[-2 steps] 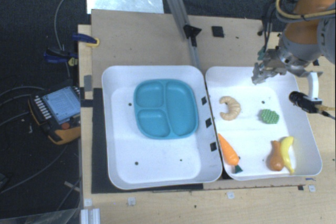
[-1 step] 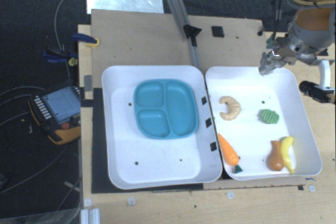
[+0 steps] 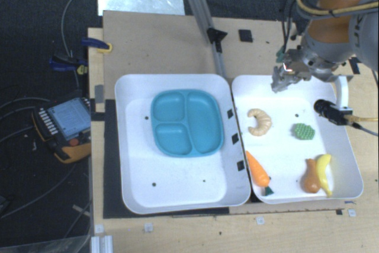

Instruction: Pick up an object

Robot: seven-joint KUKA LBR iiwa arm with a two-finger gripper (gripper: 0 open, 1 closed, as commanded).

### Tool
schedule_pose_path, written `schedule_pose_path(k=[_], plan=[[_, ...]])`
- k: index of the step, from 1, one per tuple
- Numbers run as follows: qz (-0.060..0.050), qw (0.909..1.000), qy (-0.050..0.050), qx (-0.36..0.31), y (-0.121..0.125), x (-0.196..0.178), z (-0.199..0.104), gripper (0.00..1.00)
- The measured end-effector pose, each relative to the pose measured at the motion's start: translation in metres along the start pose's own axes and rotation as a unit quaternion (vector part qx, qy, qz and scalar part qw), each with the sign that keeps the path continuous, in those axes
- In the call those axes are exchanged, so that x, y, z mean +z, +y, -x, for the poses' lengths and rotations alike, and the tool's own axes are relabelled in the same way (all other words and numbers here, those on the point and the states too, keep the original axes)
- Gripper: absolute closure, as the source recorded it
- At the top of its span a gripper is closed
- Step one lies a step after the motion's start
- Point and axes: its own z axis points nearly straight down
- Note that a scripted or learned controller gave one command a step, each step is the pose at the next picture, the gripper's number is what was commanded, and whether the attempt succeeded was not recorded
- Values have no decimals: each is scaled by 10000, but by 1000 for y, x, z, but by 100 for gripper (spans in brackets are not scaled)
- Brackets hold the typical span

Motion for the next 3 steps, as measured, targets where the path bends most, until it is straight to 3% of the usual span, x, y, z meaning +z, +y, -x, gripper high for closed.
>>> schedule_pose_path(k=[3], plan=[[-2, 10000, 8, -10, -19, 28, -167, 100]])
